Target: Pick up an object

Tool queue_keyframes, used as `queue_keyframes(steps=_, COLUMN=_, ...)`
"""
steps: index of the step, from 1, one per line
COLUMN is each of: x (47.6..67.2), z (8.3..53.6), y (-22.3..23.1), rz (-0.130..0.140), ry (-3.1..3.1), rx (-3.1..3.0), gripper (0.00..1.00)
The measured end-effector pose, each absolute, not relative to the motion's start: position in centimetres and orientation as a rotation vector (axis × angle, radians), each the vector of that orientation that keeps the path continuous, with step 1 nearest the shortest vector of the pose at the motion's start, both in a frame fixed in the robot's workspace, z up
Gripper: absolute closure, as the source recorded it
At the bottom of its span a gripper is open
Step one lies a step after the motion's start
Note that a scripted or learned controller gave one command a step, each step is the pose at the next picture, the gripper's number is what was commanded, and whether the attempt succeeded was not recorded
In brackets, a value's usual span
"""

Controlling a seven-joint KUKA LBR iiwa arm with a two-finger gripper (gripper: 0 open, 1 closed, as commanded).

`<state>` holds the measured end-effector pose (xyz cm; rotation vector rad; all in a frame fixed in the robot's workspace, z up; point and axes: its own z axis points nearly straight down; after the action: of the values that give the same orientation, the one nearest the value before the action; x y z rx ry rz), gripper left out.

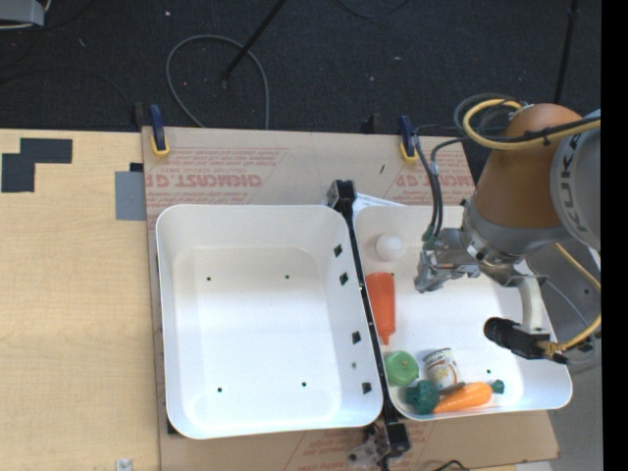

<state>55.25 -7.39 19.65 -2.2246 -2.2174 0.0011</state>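
My gripper (429,281) hangs over the middle of the right bin (535,400), below the arm's orange band. A white ball (390,247) lies up and to its left. An orange block (381,305) rests along the divider, just left of the gripper. At the bin's front lie a green round piece (400,367), a small can (442,368), a dark green piece (423,396) and an orange carrot (463,396). Nothing shows between the fingers.
The left bin (177,302) sits beside the right one, on cardboard. Black clips line the divider (351,292). Yellow clamps (159,145) hold the cardboard at the back. A black cable connector (515,337) hangs by the arm at right.
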Motion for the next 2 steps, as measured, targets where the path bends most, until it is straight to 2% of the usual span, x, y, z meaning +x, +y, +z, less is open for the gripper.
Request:
queue_keyframes(steps=1, x=53.9, z=18.6, y=1.3, rz=0.0, ry=-2.227, rx=-2.213, gripper=1.0)
queue_keyframes(steps=2, x=60.2, z=18.6, y=-0.8, rz=0.001, ry=-2.221, rx=-2.222, gripper=1.0)
